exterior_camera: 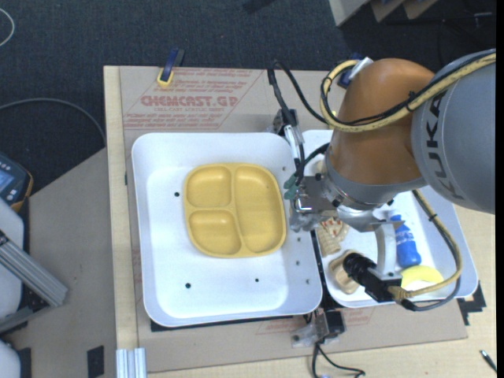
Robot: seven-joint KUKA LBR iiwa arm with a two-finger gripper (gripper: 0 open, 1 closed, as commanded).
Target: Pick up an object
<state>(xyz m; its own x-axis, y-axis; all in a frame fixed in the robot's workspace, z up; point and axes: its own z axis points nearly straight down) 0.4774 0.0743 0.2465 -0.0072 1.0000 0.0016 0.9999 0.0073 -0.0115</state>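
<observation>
camera view: arm (378, 132) over right bin (461, 246), yellow divided plate (235, 209) in left bin (157, 235), grip state unclear

We see a matt yellow plastic plate (235, 209) in a smooth, glossy white plastic bin (157, 235) on brown cardboard (197, 97).
</observation>
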